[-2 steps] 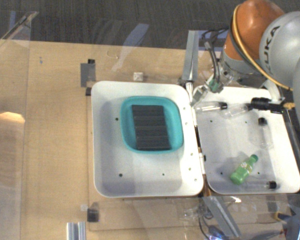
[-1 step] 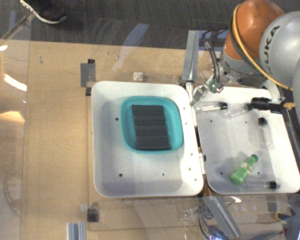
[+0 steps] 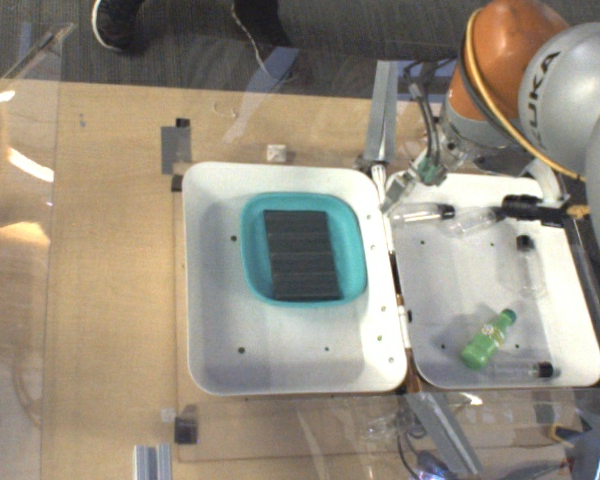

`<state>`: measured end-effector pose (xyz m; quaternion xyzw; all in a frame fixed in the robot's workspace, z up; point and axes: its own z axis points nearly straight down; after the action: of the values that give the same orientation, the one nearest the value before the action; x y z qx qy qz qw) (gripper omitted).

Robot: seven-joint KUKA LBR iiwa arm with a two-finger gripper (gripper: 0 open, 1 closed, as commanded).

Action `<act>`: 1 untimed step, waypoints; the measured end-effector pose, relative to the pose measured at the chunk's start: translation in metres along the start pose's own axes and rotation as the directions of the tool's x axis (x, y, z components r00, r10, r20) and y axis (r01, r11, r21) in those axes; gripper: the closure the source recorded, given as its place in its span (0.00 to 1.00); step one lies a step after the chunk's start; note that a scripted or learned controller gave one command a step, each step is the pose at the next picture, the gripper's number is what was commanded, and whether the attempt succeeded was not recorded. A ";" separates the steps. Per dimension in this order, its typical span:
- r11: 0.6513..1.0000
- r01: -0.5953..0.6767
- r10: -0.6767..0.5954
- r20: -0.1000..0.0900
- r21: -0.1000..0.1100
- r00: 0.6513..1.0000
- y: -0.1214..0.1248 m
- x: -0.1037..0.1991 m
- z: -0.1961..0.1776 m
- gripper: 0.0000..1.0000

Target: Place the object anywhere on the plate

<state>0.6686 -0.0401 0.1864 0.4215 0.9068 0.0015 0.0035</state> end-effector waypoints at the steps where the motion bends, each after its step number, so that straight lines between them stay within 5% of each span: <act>1: 1.000 0.011 -0.011 -0.001 -0.001 1.000 -0.019 0.062 -0.001 0.00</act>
<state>0.6136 -0.0047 0.1867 0.4167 0.9091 0.0021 0.0032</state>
